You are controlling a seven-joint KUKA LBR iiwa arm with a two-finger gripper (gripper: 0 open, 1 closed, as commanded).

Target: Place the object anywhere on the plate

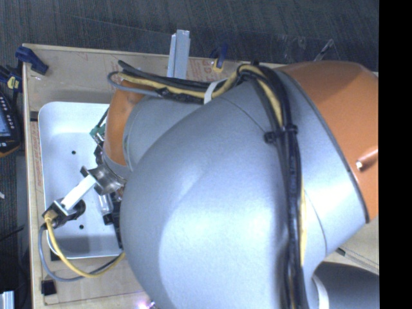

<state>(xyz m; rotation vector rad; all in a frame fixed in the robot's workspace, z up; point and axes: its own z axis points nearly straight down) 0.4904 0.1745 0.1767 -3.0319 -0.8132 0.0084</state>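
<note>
mostly grey arm (225, 198) over left bin (55, 127); end effector (103, 185) state unclear; object hidden.

This looks like a robotics lab or test cell. A big grey industrial arm (244, 198) with an orange band reaches across a plain plywood bench (71, 63), with black and yellow cables (283, 147) strapped along its casing. A shallow white bin (58, 127) sits on the left of the bench, blue clamps (29, 58) grip its far left edge, and dark carpet (193, 5) lies beyond.
</note>
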